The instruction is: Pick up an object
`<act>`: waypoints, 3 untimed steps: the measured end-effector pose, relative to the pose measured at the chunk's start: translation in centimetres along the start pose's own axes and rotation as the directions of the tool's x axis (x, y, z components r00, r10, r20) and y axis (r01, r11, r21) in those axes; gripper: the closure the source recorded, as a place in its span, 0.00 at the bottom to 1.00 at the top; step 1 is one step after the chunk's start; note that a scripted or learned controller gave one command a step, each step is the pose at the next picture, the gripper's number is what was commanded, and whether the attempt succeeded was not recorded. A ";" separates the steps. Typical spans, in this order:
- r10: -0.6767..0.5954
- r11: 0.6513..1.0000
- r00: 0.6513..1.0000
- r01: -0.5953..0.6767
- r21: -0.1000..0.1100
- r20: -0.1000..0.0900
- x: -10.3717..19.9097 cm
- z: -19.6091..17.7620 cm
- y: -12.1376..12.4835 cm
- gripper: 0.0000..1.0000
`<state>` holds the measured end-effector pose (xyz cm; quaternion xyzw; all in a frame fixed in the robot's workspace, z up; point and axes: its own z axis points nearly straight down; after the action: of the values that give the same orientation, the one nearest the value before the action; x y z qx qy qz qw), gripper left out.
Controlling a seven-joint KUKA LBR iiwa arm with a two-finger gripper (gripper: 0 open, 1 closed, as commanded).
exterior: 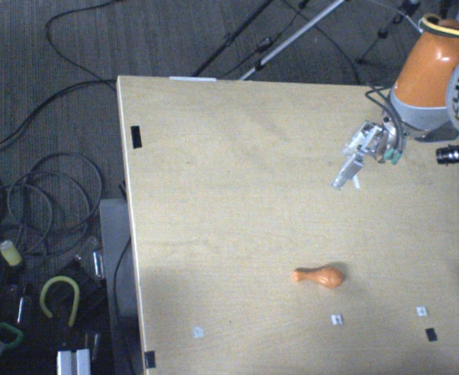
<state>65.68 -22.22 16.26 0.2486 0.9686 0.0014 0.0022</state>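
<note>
Orange pear-shaped object (321,276) (on its side)

The tabletop (237,178) looks like pale matt wood or board, smooth; the orange object (320,276) below the jaws seems smooth, faintly shiny plastic (or rubber, hard to tell); the gripper (353,172) reads as bright metal; the arm's orange band (428,73) is glossy.

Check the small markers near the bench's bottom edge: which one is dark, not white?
The dark marker, farthest right and lowest. The two white markers sit higher, nearer the orange object.
</note>
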 end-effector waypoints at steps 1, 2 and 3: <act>-0.013 1.000 1.000 0.013 0.002 -0.002 0.3 3.7 -0.1 0.00; -0.013 1.000 1.000 0.013 0.002 -0.002 0.3 3.7 -0.1 0.00; 0.396 0.918 0.918 -0.396 0.004 0.001 -0.4 1.2 0.2 0.00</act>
<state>66.17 -22.27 15.06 0.4393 0.8984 -0.0003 0.0013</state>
